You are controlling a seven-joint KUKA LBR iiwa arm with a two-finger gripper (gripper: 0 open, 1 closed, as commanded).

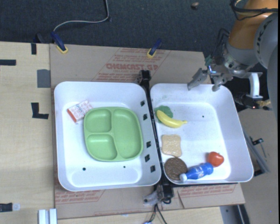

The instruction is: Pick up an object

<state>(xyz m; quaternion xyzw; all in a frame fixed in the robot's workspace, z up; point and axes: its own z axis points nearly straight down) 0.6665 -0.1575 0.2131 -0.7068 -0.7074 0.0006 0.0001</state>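
My gripper [206, 81] hangs open over the far rim of the right bin [224, 125], with nothing between its two grey fingers. Below it in that bin lie a yellow banana [171, 121] with a green piece [165, 110] at its top end, a tan slice of bread [171, 145], a brown round cookie [175, 167], a blue bottle [197, 171] and a red tomato [215, 158]. The banana is the nearest of these, down and to the left of the fingers.
The left bin [67, 139] holds a green divided plate [113, 133] and a small red and white packet [79, 110]. A black divider with clips [148, 125] joins the two bins. Brown cardboard [126, 62] lies under both.
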